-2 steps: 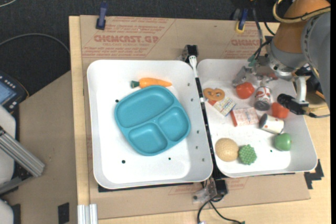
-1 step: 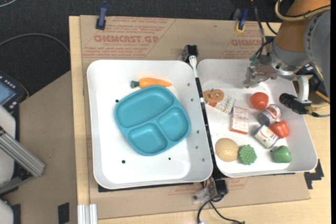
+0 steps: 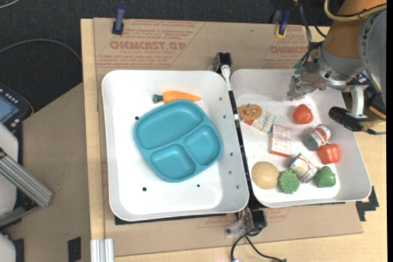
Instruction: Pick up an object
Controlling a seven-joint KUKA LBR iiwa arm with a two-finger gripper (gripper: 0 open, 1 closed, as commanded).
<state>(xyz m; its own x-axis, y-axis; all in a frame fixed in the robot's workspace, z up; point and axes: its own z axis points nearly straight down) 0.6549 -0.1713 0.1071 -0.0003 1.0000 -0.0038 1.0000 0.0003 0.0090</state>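
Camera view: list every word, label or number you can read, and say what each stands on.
"CHEMCAST GP", in red, repeated across the brown protective sheet under the bins; the finer red lines below it are too small to read.
Snack packet with a cartoon face: print blurred, unreadable.
Small red and white box: print too small to read.
Two cans: labels blurred, unreadable.

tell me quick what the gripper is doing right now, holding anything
Gripper: over the back of the right bin, above the red tomato; nothing seen held, open or closed cannot be told.
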